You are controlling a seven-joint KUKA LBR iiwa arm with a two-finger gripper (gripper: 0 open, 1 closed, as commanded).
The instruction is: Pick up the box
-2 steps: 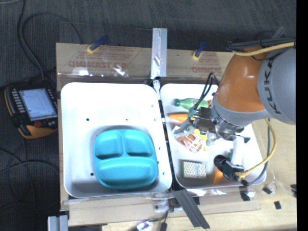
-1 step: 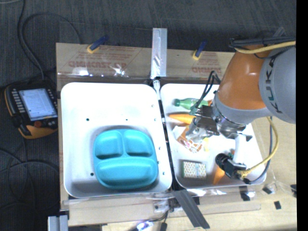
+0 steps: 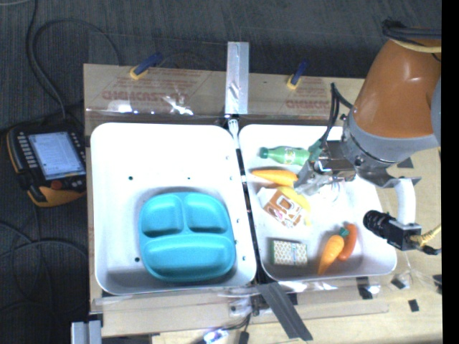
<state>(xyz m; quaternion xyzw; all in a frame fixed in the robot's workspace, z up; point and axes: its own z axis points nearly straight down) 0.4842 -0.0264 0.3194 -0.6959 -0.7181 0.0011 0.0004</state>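
Black carpet lies at the far left, and on it rests a handheld controller (image 3: 46, 160) with a lit screen and orange trim, its cables looping across the floor. Next comes the wooden bench (image 3: 100, 92), with two clamps, one blue and yellow (image 3: 145, 65) and one yellow (image 3: 296, 77), fixed along its back edge and a metal strip (image 3: 237, 77) standing between them.

The left bin (image 3: 122, 149) holds one thing, a blue divided tray (image 3: 186, 235), which sits toward the front right of that bin.

The right bin (image 3: 380, 264) is more crowded. A green bottle (image 3: 285, 153) lies on its side near the back. Just in front of it lies a long orange vegetable (image 3: 273, 177), carrot-like. Below that is the box (image 3: 282, 208), orange and white, tilted on a diagonal near the middle of the bin with something yellow touching its right edge. A small patterned packet (image 3: 289, 251) lies flat near the front wall. To its right, two carrots (image 3: 337, 246) rest side by side, leaning together.

The gripper (image 3: 313, 180) hangs over the middle of the right bin, just above and to the right of the box, near the long orange vegetable. Whether its jaws are apart or together cannot be told from this angle. The grey and orange arm (image 3: 401, 99) fills the upper right.
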